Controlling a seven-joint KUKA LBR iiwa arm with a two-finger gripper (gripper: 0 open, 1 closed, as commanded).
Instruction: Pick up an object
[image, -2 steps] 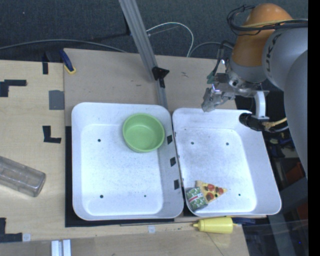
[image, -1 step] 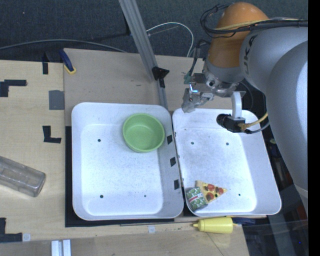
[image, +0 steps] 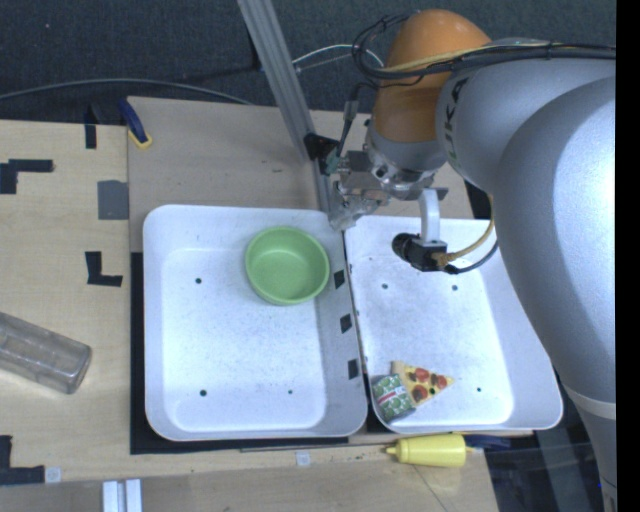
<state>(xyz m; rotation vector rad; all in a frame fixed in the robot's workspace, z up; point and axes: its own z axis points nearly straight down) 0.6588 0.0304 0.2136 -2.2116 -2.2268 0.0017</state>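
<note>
**Gripper high at bin divider, no object taken**

We note the gripper (image: 345, 212) near the top of the ridge between the bins; whether it is spread or pressed together, we cannot tell. Green bowl (image: 287, 264) sits just beside it in the left bin (image: 170, 300). Pizza-slice toy (image: 412, 386) lies in the right bin (image: 500, 330), well apart. We judge the bowl's rim the nearest grasp: centre over one wall, descend straight.

Green bowl (image: 287, 264), yellow bottle (image: 432, 450), white speckled bins (image: 170, 300), orange-banded grey arm (image: 560, 150).

One fixed camera looks down aslant on both bins (image: 165, 300), seemingly from fairly near.
</note>
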